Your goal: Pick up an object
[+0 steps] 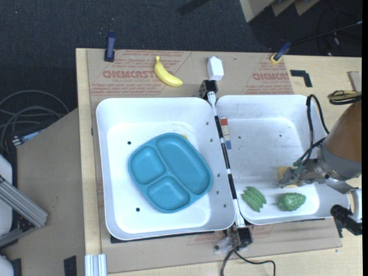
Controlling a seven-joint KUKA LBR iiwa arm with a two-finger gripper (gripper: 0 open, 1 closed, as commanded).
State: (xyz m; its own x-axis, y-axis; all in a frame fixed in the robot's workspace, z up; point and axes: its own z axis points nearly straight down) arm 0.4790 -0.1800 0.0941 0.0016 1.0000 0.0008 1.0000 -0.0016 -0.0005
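Reaching in from the right, the gripper (293, 176) sits low in the right bin (259, 117), near that bin's lower right part, with the grey wrist and the orange band of the arm (345, 140) rising behind it at the frame's edge. Whether it is wide, narrow or clamped on anything cannot be told, since the tip is small and blurred against the bin floor. A small yellowish thing (283, 172) lies right at the tip, touching or nearly touching it; what it is cannot be made out. Just below the gripper rests a bumpy green object (291, 201), apart from the tip, and to its left lies a second green object (253, 198), ribbed and elongated, close to the divider between the bins. Both green items lie near the front wall of the right bin. A black cable (310, 119) loops over the far right side of that bin. The left bin (115, 119) holds a blue divided tray (169, 171) with three compartments, lying flat and turned at an angle. Outside the bins, on the cardboard bench (92, 171) behind the left one, lies a yellow banana (167, 73), and a small white object (215, 68) sits beside it, above the seam between the bins.
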